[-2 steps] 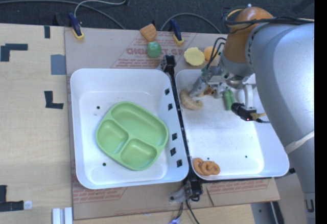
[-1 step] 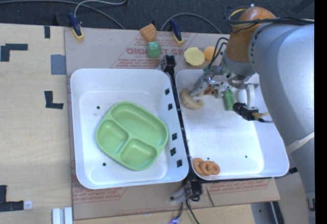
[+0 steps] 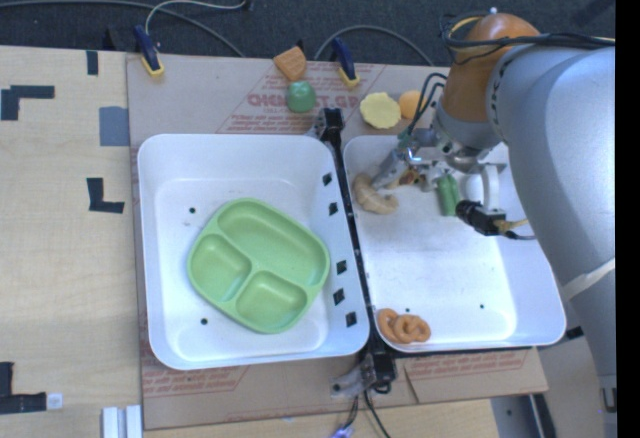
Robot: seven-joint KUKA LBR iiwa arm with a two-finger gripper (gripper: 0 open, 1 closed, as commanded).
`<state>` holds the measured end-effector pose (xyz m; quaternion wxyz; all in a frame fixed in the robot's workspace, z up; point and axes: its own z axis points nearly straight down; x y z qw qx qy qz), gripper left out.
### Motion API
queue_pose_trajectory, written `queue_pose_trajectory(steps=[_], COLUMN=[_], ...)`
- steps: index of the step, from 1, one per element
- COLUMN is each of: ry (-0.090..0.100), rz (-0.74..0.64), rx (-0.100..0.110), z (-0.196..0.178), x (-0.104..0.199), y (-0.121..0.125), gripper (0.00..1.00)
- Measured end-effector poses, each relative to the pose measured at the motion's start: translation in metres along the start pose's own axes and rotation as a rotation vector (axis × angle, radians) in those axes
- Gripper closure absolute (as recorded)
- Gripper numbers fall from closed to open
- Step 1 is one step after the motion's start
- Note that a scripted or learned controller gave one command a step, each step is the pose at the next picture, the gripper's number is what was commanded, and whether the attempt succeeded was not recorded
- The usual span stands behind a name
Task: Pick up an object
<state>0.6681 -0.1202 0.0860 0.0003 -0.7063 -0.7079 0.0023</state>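
Tan toy food piece [image 3: 373,196], lumpy and pale, lies near the back of the right bin [image 3: 500,311], close to the divider between the two bins. The gripper [image 3: 400,164] sits right over it, tilted in from the right, with one metal finger [image 3: 388,166] slanting down toward the piece's upper edge. From where I stand I cannot tell whether the fingers are spread or closed, and nothing shows between them, so I'd call the grasp not yet made.

To do this well, I'd want the fingers straddling the piece's narrow width, centred on its bulk, not on its edge, and low enough to seat before closing. The bin wall is close, so a straight lift seems safer. An orange pretzel-shaped toy [image 3: 404,327] lies at the front, well apart; the green divided plate [image 3: 259,264] sits in the left bin [image 3: 165,226].
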Motion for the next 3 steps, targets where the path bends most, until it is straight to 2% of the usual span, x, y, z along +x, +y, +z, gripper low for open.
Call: queue_pose_trajectory(steps=[3], ry=[0.002], rz=[0.0], rx=[-0.003], z=[0.0], x=[-0.0051], y=[0.0007], gripper=[0.0])
